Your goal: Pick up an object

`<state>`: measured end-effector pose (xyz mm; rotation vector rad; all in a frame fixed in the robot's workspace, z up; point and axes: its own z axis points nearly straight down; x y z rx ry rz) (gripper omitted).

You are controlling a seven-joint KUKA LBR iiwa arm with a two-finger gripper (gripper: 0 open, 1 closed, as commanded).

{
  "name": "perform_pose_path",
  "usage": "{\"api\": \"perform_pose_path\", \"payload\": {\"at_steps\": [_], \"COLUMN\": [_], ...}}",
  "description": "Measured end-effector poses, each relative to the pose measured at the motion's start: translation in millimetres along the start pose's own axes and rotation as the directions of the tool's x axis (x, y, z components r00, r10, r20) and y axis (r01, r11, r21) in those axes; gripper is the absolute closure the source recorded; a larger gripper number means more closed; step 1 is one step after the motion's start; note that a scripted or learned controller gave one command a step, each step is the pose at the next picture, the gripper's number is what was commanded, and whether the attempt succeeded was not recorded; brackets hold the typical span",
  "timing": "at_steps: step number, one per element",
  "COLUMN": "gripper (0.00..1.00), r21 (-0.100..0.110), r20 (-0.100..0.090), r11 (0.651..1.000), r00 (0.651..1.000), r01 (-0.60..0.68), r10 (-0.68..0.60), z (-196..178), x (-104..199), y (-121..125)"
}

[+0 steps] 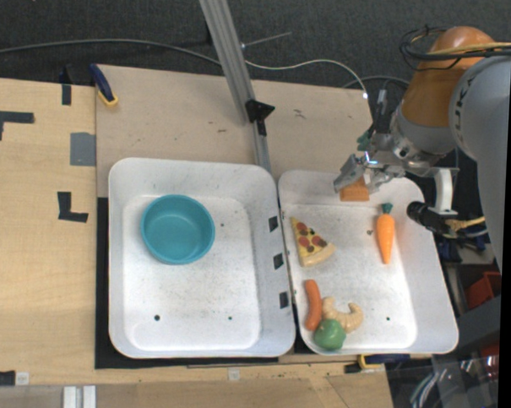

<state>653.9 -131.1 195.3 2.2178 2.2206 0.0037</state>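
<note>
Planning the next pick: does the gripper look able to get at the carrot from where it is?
Probably yes. The carrot lies alone in the right bin, nothing over it, and the gripper hovers close by.

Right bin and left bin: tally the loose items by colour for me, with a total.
Orange: 2, carrot and a small block at the end effector
Red: 1, chili
Green: 1, round piece
Tan: 2, pizza slice and knobbly piece
Teal: 1, bowl
Total: 7
</note>
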Motion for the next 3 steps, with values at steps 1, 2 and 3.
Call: {"api": "perform_pose_path", "payload": {"at_steps": [1,2,3], "gripper": [1.0,1.0,1.0], "r21": [0.004,0.004,0.004], "r20": [-0.002,-0.003,-0.003], "r11": [1.0,1.0,1.0], "r00": [1.0,1.0,1.0], "r01": [0.006,0.006,0.006], "r10": [-0.006,-0.006,-0.006], "z": [-3,-17,-30], "x": [60,120,178], "y": [12,13,16]}}
